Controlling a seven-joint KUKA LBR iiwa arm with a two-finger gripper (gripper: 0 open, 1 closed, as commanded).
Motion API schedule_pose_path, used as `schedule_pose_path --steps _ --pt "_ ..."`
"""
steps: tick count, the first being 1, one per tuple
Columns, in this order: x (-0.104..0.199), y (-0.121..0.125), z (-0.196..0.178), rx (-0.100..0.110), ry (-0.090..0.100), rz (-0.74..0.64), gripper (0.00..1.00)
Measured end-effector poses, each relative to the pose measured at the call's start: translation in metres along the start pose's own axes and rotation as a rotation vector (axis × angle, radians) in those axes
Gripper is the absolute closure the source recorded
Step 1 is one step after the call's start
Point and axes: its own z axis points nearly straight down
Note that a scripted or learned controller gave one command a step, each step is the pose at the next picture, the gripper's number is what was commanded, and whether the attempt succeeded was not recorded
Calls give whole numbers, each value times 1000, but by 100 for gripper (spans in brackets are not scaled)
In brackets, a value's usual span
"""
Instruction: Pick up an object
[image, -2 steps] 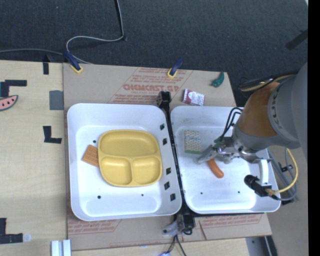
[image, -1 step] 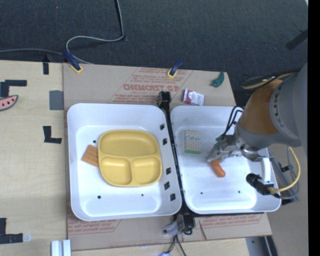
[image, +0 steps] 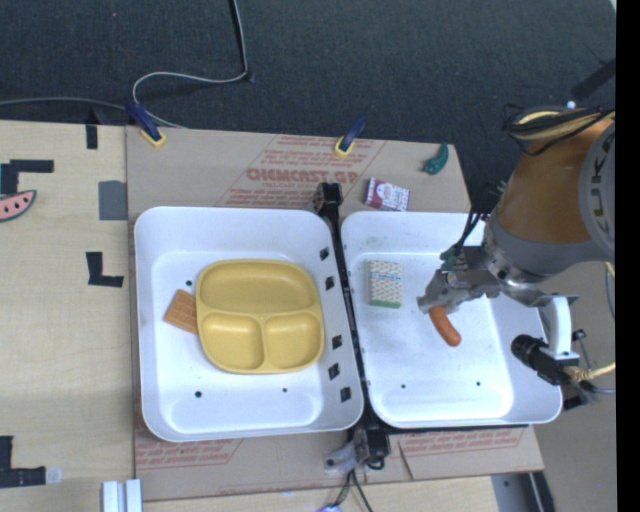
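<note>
Where it lies in the right bin, the carrot looks short, orange.

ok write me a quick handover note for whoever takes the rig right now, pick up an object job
Gripper: low in the right bin, right at the upper end of the orange carrot-like piece. Grasp not confirmed from this view.
Right bin also holds a small patterned sponge-like block near its left wall.
Left bin: yellow divided plate, with a brown flat piece tucked at its left edge.
Done: arm is positioned over the orange piece.
Left: confirm the grip and lift; nothing looks raised off the bin floor yet.
</note>
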Motion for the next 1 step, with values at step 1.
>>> schedule_pose_path --steps 1 --pt "63 -27 -12 2 1 0 100"
